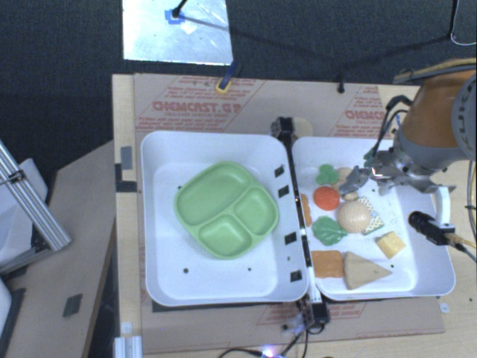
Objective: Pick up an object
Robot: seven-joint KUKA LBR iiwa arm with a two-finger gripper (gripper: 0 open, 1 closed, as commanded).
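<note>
We see a light green three-compartment plastic plate (226, 209) alone in the left shallow white bin (160, 274); the right shallow white bin (440, 278) holds crowded toy food — a red tomato-like ball (326, 198), a beige round ball (354, 216), a tan wedge (364, 270). The gripper (356, 179) hangs by the ball; we cannot tell its opening. We fear it nudges neighbours and slips — too tight.
</note>
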